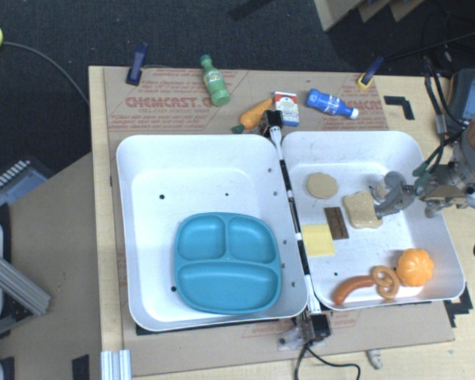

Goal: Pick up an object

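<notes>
Grey gripper [385,194] sits low in the right bin [427,153], its tip over or touching the right edge of the tan bread slice [361,210]; whether the jaws are spread or pressed together cannot be told from this angle. Nothing is visibly between them, so the pick looks not yet done: grasp and lift remain.

Other candidates in the same bin: round cookie [322,185], brown bar [336,222], yellow square [318,241], sausage [352,287], pretzel [385,281], orange [414,266].

Room: the brown bar lies just beside the slice on its left; the far wall is near. Bare floor opens right of the slice. The left bin [142,165] holds 1 blue divided tray [227,261].
</notes>
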